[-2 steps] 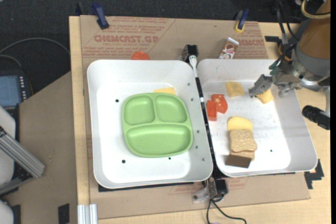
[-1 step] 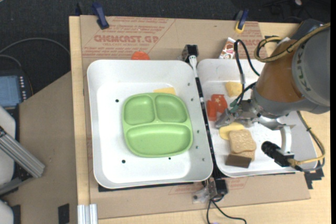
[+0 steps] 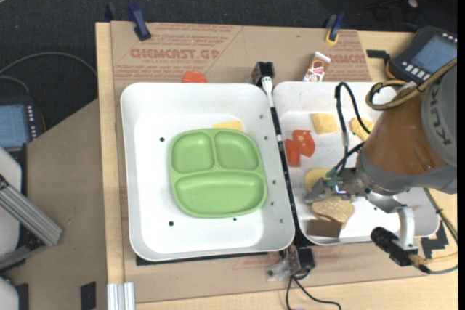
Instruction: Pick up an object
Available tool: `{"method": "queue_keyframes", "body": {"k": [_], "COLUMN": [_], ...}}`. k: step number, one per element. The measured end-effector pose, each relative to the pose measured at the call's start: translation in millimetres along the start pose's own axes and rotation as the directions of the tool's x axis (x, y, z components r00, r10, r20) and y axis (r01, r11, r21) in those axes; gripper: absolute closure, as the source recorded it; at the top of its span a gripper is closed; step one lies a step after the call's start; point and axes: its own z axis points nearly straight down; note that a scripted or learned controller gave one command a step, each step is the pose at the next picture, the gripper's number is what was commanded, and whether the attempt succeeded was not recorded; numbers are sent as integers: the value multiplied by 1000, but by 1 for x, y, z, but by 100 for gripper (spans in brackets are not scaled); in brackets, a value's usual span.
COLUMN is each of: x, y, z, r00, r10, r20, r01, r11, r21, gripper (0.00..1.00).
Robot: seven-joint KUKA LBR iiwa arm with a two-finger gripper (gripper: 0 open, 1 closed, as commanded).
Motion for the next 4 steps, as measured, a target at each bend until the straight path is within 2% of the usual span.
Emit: {"method": "queue_keyframes", "body": {"k": [1,4], "x": [0,2], "y": [3,3], "z": [0,0], "r00": [1000,1000], "r10": [-1,-2], "r20": [2,3], "r01": [1,2], "r11": [1000,1000], "r21": [-7,-8], "gripper": [0,0]}}
